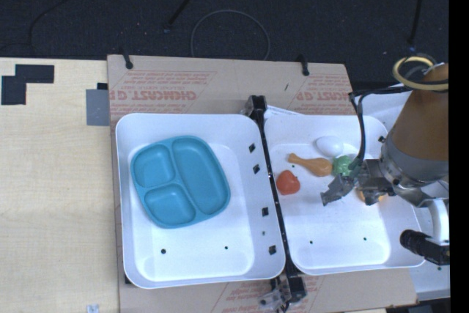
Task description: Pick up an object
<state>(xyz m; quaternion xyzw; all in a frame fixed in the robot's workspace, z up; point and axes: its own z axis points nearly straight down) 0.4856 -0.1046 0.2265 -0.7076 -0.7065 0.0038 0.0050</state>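
Observation:
The right bin (344,245) holds a red round object (288,182), a tan drumstick-shaped object (311,165), a white egg-shaped object (329,146) and a green object (343,165). My gripper (350,191) hangs low over the middle of this bin, just below the green object and right of the red one. A small orange piece (363,194) shows at the gripper; whether it is a held thing or part of the hand is unclear. The arm's body hides the bin's right side.
A blue three-compartment tray (179,179) lies in the left bin (190,260). A black divider (267,187) runs between the bins. Cardboard (220,88) lies behind them, and a black cable (360,128) loops over the right bin's far corner.

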